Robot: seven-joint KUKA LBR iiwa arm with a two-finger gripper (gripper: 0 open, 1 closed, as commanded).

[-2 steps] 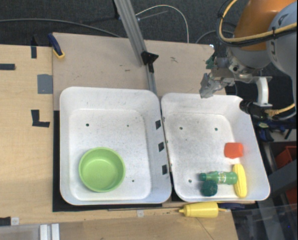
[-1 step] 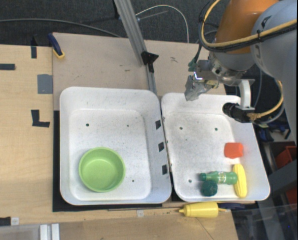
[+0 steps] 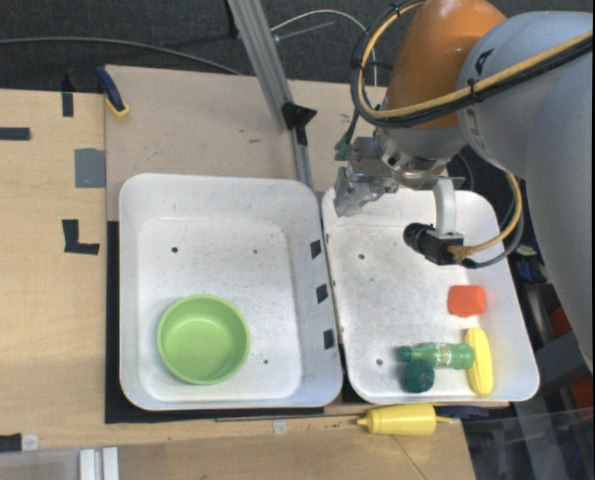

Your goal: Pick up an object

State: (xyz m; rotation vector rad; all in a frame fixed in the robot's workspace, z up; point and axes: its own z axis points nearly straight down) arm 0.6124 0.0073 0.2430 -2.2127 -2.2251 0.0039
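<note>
While claw [image 3: 355,196] grip unclear | bowl [image 3: 203,338] 1 | bottle [image 3: 435,355] 1 | bins [image 3: 137,218] 2

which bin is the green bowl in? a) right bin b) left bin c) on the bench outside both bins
b: the green bowl sits in the near corner of the left bin, while the right bin holds the orange block, the green bottle and the yellow piece.
</note>
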